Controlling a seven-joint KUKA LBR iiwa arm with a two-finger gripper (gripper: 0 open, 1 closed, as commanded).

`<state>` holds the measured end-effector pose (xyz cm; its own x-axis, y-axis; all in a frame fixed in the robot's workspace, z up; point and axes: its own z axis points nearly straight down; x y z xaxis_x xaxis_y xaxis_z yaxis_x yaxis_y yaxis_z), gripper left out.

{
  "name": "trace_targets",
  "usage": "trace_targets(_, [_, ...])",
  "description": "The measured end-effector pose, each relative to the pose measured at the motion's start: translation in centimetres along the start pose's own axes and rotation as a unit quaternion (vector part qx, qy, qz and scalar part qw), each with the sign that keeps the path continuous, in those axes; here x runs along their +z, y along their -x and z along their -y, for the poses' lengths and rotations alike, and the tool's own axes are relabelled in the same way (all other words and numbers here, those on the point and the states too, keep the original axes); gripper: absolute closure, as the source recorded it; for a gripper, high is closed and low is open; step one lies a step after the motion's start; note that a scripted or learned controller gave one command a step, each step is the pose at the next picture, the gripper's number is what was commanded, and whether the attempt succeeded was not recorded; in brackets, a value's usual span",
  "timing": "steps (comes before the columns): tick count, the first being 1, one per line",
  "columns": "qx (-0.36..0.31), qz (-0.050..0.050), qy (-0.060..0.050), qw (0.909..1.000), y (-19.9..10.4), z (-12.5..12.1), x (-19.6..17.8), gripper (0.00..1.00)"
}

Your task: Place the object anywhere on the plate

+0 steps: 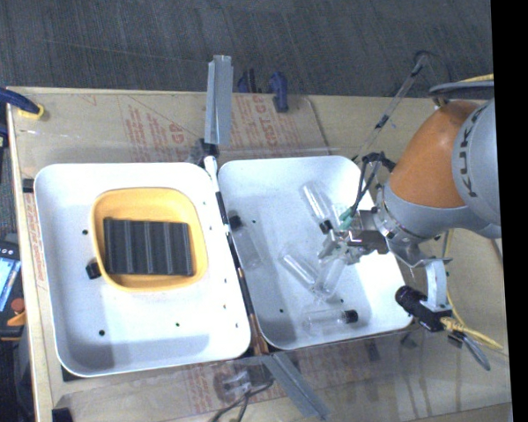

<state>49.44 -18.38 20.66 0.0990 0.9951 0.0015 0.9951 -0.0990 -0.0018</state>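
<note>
Light is bright and even; both white bins [147, 344] glare pale. Soft shadows fall left of the gripper [341, 246], whose outline looks slightly blurred.

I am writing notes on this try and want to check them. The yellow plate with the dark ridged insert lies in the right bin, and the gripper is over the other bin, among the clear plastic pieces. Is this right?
Not quite. The camera view shows the yellow plate in the left bin, not the right one. The rest holds: the gripper is over the other bin, among the clear plastic pieces.
</note>
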Motion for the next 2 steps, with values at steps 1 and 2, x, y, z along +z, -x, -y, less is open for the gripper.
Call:
trace_targets(1, [-0.066,0.000,0.000,0.9978,-5.4,-6.7,-2.4,1.00])
trace_targets(2, [-0.130,0.000,-0.002,0.9915,-12.2,-9.2,1.6,1.00])
